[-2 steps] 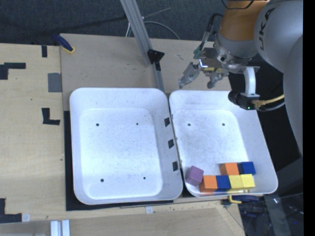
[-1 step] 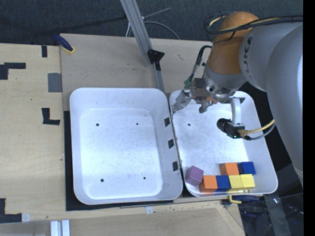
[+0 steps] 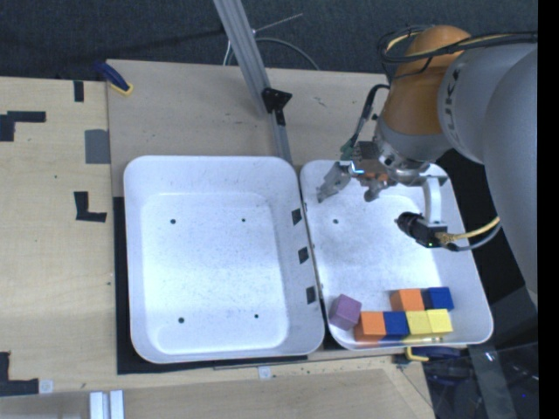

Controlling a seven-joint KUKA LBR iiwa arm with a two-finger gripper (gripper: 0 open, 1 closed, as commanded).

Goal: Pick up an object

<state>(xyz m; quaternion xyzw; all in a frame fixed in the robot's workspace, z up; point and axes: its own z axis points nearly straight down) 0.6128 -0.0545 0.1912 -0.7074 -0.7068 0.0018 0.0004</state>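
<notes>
grey fingers of the gripper (image 3: pixel 351 184) hung spread and empty over the right bin (image 3: pixel 376 234)'s far end, well apart from the blocks (image 3: pixel 403 314) clustered at its near edge, likely staging a descent.

Grey arm (image 3: pixel 498 85), orange band (image 3: pixel 419 85), yellow cable (image 3: pixel 476 231).

Bright, even light falls from above, and the left bin (image 3: pixel 210 251) glares nearly pure white across its floor, washing out surface detail. The right bin (image 3: pixel 384 243) reads slightly greyer, with soft shadow under the arm (image 3: pixel 472 85) near its far edge. The tabletop (image 3: pixel 52 251) is evenly lit. Beyond its far edge the background sinks dark. The whole view is mildly soft and grainy.
</notes>
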